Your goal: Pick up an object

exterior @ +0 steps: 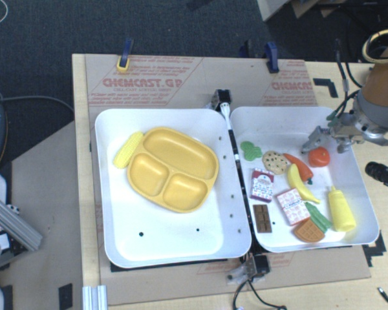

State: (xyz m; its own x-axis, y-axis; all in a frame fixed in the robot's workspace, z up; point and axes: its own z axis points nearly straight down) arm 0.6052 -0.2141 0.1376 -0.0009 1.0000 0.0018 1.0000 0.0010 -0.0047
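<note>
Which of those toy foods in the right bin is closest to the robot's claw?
The red tomato, right beside the gripper near the bin's far right side. The cookie, banana and yellow bottle lie farther off.

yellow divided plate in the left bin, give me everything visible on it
The yellow plate looks like moulded plastic, rounded, with three compartments: one long one at the back, two smaller ones in front. It lies flat, right side up, turned at a slant on the floor of the left bin. A toy corn cob rests against its left rim.
</note>
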